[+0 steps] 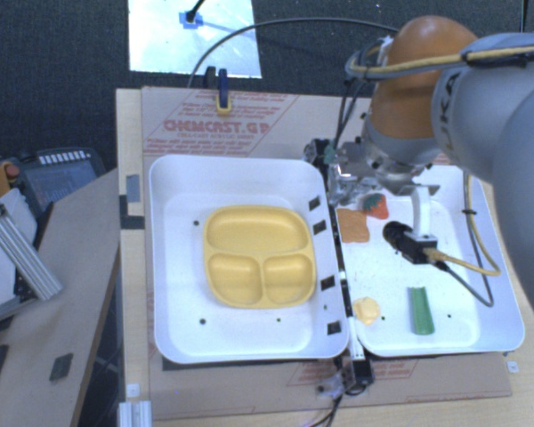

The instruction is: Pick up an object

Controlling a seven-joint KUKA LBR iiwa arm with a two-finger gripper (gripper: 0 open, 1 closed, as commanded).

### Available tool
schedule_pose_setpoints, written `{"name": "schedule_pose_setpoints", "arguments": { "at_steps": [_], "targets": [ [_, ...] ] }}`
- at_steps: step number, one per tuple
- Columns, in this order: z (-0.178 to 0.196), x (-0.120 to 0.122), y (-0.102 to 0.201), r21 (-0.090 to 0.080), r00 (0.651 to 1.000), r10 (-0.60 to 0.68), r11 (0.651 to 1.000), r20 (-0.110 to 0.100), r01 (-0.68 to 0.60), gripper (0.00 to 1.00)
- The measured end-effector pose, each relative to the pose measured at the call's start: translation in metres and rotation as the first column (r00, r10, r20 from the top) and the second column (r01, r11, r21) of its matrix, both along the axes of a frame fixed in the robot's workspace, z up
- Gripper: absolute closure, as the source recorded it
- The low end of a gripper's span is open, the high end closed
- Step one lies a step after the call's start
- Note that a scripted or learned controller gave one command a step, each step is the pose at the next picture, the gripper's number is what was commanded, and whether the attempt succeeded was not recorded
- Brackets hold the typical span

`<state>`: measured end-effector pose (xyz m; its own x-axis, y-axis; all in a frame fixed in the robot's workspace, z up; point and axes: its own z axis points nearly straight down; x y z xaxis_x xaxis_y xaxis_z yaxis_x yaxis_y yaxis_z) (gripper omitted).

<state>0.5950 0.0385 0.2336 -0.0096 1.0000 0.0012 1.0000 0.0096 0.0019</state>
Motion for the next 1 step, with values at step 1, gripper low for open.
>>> {"name": "schedule_pose_setpoints", "arguments": {
  "at_steps": [1],
  "targets": [
    [0.0060,0.0140,0.0489,0.001,1.000,0.000,1.000,0.002,0.000,1.00]
  ]
}}
